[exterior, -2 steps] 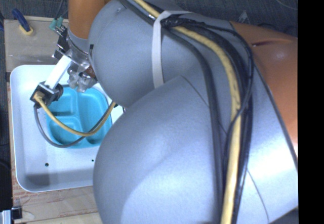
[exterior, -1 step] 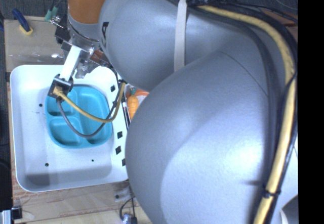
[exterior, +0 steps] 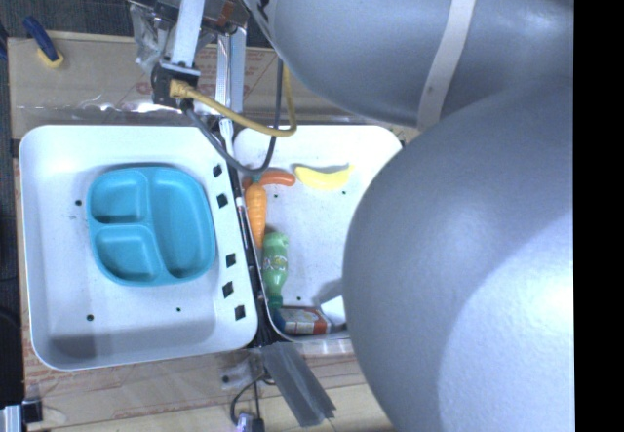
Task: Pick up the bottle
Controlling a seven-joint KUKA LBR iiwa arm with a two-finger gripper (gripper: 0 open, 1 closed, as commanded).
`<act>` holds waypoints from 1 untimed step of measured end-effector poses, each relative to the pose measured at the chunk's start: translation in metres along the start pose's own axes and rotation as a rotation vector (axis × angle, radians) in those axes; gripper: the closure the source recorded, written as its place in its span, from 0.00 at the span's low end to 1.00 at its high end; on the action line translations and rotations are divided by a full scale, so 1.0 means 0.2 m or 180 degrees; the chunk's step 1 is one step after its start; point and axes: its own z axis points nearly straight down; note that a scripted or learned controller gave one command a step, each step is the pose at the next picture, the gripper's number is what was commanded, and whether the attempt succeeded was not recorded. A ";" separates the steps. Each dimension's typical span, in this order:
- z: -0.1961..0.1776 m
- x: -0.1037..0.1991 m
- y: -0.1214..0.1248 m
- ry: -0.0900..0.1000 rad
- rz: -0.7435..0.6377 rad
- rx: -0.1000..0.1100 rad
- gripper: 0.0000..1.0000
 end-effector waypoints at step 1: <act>0.00 0.04 0.10 0.0000 -0.1346 -0.0005 1.00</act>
